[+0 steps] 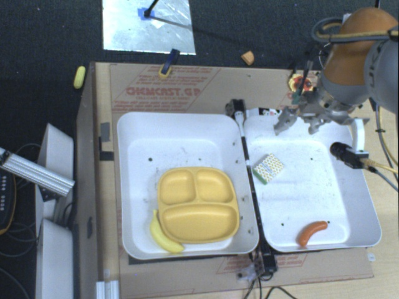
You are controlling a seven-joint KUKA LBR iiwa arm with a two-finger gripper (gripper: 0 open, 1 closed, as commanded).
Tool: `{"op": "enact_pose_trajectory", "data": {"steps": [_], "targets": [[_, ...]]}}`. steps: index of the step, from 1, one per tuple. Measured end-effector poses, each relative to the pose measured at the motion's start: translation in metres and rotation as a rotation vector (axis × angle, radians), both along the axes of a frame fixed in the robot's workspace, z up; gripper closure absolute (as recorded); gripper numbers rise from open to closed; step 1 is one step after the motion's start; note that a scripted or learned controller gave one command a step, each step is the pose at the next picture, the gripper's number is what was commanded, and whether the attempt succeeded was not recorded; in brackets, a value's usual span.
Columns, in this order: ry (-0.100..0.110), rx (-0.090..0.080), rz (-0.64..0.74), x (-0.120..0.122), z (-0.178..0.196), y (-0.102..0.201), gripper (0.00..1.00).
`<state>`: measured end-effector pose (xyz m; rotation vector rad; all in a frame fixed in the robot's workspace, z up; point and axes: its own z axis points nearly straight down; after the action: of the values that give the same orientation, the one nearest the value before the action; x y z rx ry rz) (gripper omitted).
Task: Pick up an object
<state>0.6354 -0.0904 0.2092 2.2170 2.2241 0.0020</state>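
Nothing's picked yet: the gripper [300, 122] hangs over the right bin's [368, 212] back edge, jaws apparently spread and bare; sponge [269, 167] and sausage [312, 232] lie untouched.

There is one camera, fixed high above the brown cardboard-covered bench [187, 83] and looking down at a slant. It faces toward the far edge of the bench, beyond which dark carpet floor [50, 23] is visible. It is far enough to take in both shallow white plastic bins: the left bin [134, 136] and the right bin [368, 220] lie side by side near the middle. The near edge of the bench lies at the bottom of the frame. The grey arm with the orange band [361, 42] enters from the upper right.
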Motion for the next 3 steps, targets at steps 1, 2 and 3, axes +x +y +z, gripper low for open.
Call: {"op": "enact_pose_trajectory", "data": {"steps": [1, 2, 3], "targets": [[0.001, -0.002, -0.002, 0.015, -0.049, -0.052, 0.0], [0.002, -0.001, -0.002, 0.022, -0.126, -0.095, 0.0], [-0.002, -0.002, -0.002, 0.02, -0.124, -0.117, 0.0]]}}
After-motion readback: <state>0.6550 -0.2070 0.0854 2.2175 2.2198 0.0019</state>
